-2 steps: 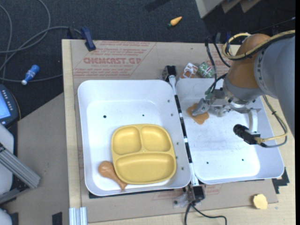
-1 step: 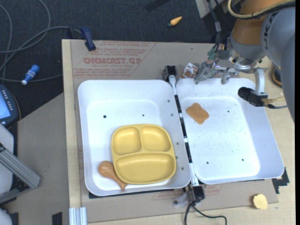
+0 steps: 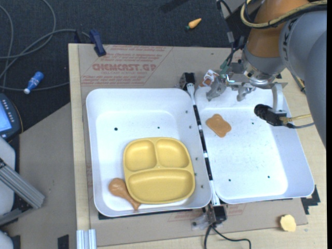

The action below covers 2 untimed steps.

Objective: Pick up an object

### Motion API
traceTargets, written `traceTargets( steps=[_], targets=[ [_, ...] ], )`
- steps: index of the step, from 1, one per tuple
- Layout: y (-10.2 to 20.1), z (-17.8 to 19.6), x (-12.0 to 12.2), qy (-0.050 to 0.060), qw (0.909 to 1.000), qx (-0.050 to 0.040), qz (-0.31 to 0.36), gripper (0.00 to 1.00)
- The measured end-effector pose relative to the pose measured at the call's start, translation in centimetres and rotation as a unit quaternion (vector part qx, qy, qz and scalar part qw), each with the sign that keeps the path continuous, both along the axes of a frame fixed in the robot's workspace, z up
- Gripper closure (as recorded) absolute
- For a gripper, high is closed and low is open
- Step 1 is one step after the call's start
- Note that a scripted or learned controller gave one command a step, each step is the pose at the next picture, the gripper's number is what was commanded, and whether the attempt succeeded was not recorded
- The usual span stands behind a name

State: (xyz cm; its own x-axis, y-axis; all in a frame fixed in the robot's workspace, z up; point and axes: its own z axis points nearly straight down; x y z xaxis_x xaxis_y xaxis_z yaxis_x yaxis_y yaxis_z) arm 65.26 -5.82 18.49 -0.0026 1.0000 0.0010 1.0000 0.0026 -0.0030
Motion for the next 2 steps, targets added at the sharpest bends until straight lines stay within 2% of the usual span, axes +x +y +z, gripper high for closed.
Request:
traceTargets(
  steps=[1, 2],
  targets=[
    [-0.5, 0.0, -4.1, 0.001, 1.0, -0.0003, -0.002, 0.0],
    [-4.8, -9.7, -2.5, 0.002, 1.0, -0.0006, -0.003, 0.0]
  ],
)
